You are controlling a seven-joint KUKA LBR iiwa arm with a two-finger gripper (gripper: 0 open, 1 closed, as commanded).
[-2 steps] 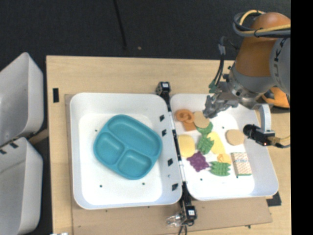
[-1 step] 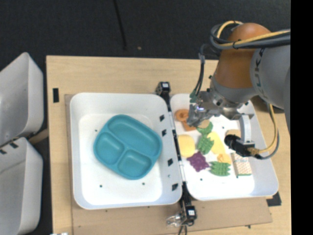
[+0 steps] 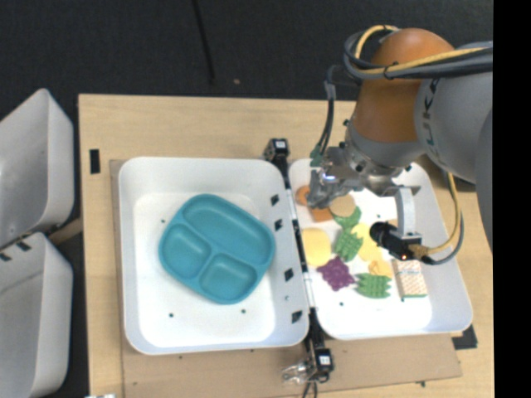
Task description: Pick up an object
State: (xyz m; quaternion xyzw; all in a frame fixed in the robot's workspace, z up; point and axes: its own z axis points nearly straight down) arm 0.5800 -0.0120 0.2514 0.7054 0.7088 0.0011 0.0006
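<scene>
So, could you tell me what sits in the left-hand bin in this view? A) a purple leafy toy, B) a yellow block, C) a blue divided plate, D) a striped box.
C: the blue divided plate lies in the left bin, while the small toys such as the purple piece and the yellow piece lie in the right bin.

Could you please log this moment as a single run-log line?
gripper: low in right bin, over orange piece | grasp: cannot tell | blue tray: left bin
</scene>
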